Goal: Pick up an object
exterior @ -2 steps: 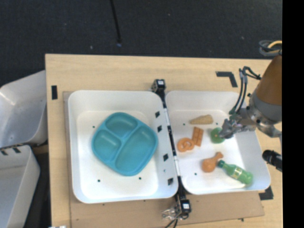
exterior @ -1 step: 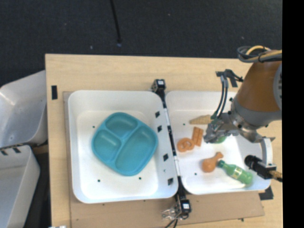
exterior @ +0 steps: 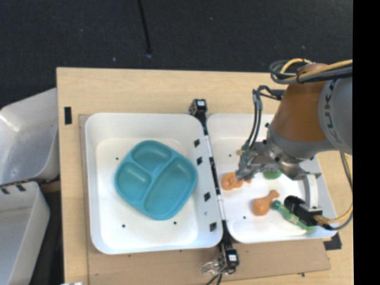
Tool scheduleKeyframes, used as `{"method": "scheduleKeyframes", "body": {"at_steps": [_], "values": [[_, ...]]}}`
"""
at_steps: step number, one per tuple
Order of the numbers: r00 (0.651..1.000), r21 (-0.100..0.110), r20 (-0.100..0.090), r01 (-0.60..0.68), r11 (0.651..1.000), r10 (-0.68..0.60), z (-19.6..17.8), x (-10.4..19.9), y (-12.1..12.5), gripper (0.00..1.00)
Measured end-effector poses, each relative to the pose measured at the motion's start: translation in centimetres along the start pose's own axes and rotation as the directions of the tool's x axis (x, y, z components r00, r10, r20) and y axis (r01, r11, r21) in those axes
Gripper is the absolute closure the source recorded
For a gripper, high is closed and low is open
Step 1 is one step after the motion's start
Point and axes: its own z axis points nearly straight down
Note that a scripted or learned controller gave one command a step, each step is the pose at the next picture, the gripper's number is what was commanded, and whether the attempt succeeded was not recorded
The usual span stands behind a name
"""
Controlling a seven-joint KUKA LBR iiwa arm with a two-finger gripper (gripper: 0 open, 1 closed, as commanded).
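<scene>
Orange objects (exterior: 233,181) (exterior: 264,204), two, lie in the right bin (exterior: 231,135) beside the hand (exterior: 244,172), grip unclear.

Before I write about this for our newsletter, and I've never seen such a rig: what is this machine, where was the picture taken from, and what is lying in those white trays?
The machine is a robot arm, grey with an orange band, reaching in from the right. At its tip is a gripper, its tool for picking things up. The single picture comes from a fixed camera above the wooden bench, looking down at a slant. On the bench sit two shallow white bins side by side. The left bin holds a teal divided plate. The right bin holds a small orange piece, an orange drumstick-shaped toy and a green thing partly hidden by the arm. The gripper is low in the right bin, right by the small orange piece. I cannot tell whether it has gripped it.
</scene>
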Motion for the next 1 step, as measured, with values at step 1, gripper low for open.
{"method": "scheduleKeyframes", "body": {"at_steps": [1], "values": [[1.000, 0.001, -0.001, 0.000, 1.000, 0.000, -0.12, 5.01, -1.38, 1.00]]}}
